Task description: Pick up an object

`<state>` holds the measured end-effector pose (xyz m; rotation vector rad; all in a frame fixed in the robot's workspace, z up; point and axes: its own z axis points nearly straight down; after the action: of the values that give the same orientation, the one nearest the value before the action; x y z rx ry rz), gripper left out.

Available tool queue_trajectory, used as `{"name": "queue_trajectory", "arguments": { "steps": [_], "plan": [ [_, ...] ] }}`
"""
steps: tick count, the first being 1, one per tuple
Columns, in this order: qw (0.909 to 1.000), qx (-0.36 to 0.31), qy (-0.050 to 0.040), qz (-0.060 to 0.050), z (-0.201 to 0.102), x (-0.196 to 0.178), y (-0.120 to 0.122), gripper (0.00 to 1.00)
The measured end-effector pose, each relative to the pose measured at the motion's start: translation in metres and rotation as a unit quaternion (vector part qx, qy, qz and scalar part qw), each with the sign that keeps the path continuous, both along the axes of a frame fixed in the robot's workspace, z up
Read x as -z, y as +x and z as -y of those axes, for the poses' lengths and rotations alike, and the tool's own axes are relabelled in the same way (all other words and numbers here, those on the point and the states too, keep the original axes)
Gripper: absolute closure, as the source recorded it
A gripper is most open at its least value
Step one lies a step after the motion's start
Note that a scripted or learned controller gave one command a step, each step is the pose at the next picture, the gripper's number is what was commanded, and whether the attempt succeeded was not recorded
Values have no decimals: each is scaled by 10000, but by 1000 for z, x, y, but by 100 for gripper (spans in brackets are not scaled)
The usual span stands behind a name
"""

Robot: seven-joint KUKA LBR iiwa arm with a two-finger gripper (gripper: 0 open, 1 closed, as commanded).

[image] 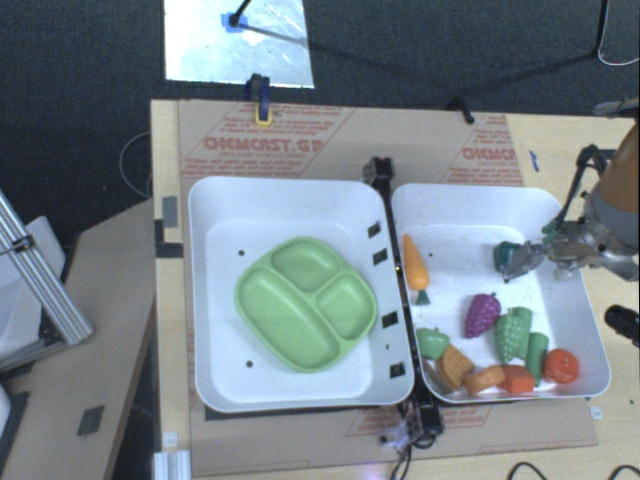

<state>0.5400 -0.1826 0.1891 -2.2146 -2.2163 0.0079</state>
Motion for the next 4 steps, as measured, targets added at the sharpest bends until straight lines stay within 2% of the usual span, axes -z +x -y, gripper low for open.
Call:
{"name": "queue_trajectory", "arguments": {
  "steps": [1, 3, 4],
  "plan": [
    [10000, -13, -12, 53, 0, -6, 3, 0],
    [10000, -1, -7, 40, -6, 107, 4, 0],
    [10000, -5, -16, 64, -6, 94, 5, 100]
  ]
}}
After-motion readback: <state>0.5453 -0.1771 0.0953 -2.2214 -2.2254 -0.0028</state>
